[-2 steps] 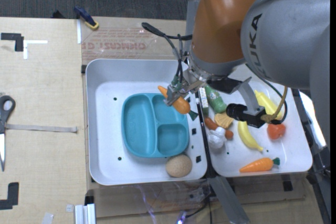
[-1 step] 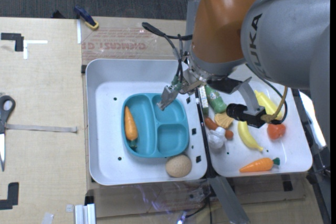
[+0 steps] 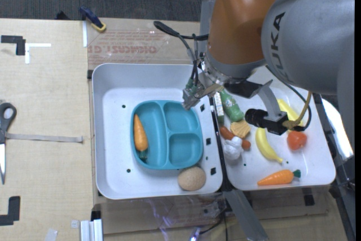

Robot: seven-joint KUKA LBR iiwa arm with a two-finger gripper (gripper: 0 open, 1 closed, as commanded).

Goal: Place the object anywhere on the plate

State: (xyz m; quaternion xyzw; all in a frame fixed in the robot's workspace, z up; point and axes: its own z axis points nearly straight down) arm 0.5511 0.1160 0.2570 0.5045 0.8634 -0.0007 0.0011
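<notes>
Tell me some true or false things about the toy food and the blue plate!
1. A carrot lies in the blue plate. True.
2. The banana is in the left bin. False: it lies in the right bin.
3. A round tan ball sits inside the plate. False: it rests in the left bin, just outside the plate's near edge.
4. A second carrot lies in the right bin. True.
5. The gripper is above the plate's far right corner. True.
</notes>
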